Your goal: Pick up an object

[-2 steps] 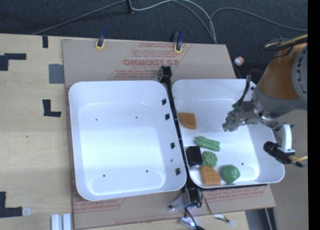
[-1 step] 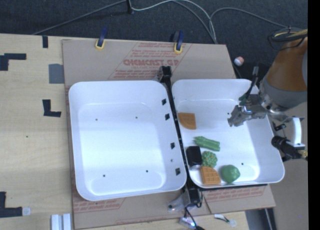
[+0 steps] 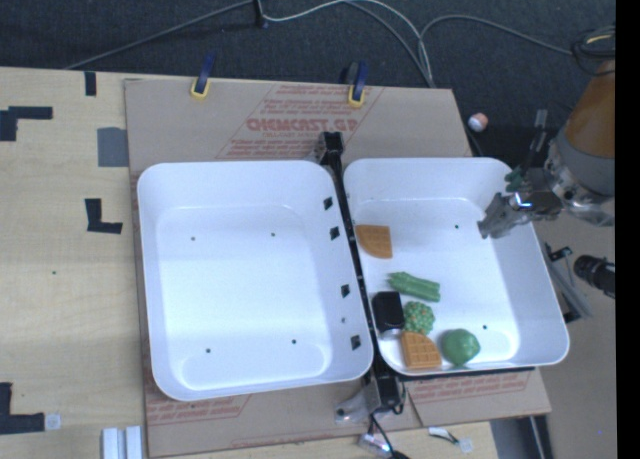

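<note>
Right bin [image 3: 470,172] holds a waffle [image 3: 374,240], green bean [image 3: 414,286], black block [image 3: 388,309], broccoli [image 3: 419,318], second waffle [image 3: 420,350] and green ball [image 3: 460,346] toward its near-left corner. Gripper [image 3: 497,217], state undetermined, hangs over the bin's right edge. Left bin [image 3: 240,172] adjoins on cardboard [image 3: 290,117].

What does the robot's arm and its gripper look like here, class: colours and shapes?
The arm is rounded and grey with an orange band above the wrist. Its gripper is a small dark grey metal piece with blurry, angular parts, sitting at the arm's end.
</note>
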Robot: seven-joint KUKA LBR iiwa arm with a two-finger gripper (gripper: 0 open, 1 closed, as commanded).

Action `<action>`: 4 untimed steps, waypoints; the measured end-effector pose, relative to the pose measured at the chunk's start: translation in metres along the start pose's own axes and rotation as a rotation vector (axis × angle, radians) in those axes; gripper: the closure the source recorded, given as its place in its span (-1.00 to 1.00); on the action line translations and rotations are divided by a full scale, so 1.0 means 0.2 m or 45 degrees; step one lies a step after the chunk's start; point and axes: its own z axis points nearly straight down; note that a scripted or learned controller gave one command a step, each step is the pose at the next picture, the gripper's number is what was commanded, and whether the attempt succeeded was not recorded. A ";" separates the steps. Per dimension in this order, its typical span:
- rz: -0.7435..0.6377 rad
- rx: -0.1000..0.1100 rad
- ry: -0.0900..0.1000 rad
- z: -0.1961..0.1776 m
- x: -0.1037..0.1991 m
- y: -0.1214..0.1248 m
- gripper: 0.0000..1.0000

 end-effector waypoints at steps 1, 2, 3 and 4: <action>-0.001 0.002 0.001 -0.19 0.00 0.00 1.00; -0.005 0.008 0.002 -0.08 0.25 0.01 1.00; -0.006 0.006 0.002 -0.07 0.52 -0.02 1.00; -0.005 0.007 0.002 -0.05 0.75 -0.01 1.00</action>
